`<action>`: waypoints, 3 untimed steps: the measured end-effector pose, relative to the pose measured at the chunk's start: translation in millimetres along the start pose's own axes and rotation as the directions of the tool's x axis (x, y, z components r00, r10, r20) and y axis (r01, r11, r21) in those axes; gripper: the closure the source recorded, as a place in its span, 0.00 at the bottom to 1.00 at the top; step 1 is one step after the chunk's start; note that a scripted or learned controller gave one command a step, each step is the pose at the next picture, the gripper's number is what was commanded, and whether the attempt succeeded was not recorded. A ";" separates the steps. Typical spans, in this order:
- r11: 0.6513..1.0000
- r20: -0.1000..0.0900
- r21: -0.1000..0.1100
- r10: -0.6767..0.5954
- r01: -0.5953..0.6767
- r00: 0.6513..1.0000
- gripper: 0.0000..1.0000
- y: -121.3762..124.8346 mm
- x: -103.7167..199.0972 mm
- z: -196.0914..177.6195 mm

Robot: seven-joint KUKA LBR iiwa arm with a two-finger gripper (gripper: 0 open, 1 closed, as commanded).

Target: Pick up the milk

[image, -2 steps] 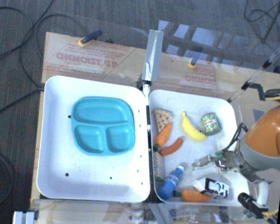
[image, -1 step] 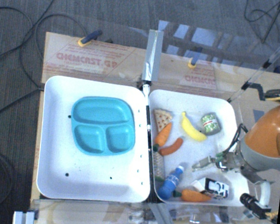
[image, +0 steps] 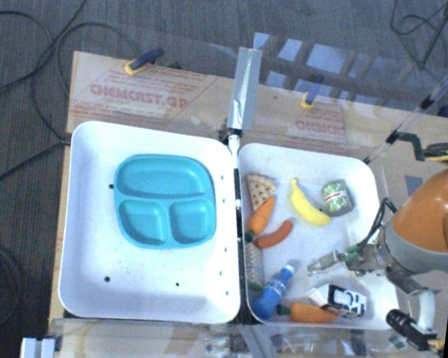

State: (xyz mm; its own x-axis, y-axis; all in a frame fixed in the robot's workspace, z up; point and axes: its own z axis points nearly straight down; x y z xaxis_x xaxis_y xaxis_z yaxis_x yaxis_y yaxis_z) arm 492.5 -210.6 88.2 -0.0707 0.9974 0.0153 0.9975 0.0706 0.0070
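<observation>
1. You have the milk (image: 346, 300) lying flat near the front right corner of the right bin (image: 369, 178), a small white carton with dark print, just beside a carrot (image: 313, 313).
2. Your tool (image: 336, 262) hangs low just above the milk; whether it is wide or narrow, you cannot tell.
3. Watch for a glancing grasp: the carton lies flat, close to the bin wall, so it may slide away.
4. The carrot and the blue bottle (image: 273, 292) nearby could get caught instead.
</observation>
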 end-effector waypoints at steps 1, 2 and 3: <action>1.000 0.000 0.001 -0.027 0.027 1.000 0.00 -0.5 -0.5 -0.1; 0.998 0.000 0.002 -0.070 0.070 0.998 0.00 -1.3 -1.3 -0.1; 0.994 0.000 0.004 -0.110 0.110 0.994 0.00 -1.9 -2.0 0.0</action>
State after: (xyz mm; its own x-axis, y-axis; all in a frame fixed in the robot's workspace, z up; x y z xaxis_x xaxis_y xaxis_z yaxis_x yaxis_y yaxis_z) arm 490.7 -212.7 88.2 -0.1797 0.9836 0.0142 0.9837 0.1796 0.0051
